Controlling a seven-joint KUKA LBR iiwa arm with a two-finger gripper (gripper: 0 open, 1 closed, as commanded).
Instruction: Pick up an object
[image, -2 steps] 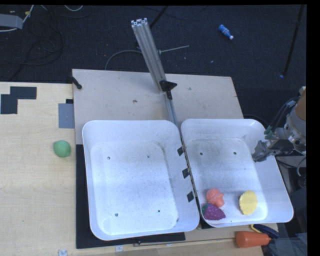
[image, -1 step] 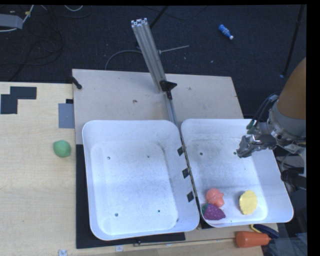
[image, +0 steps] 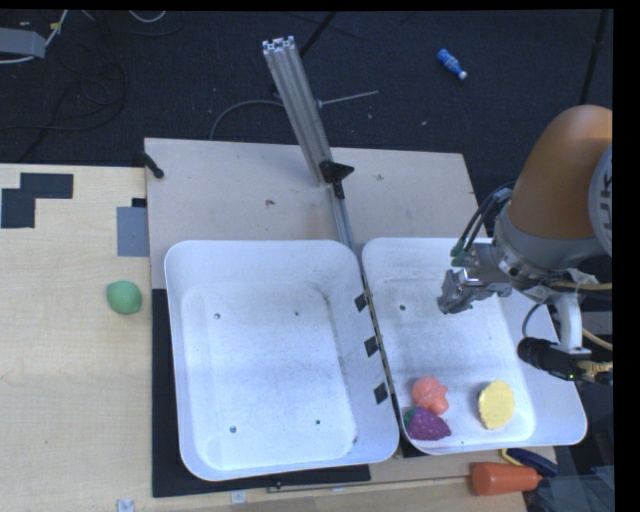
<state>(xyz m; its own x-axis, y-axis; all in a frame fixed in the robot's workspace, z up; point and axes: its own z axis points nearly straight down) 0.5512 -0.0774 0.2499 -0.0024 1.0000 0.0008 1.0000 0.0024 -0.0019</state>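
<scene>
Fruit toys cluster at the right bin's (image: 395, 262) near edge: purple grapes (image: 429, 426) touching an orange-pink piece (image: 430, 392), with a yellow one (image: 496, 405) just beside. Farther back, the hand (image: 456, 297) hovers over bare floor; whether it is open I cannot tell. Descending here would likely grasp nothing.

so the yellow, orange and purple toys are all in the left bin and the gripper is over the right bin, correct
Not quite. The camera view shows the yellow toy, orange toy and purple toy in the right bin, at its near end, not the left bin. The gripper is over the right bin, as you said.
</scene>
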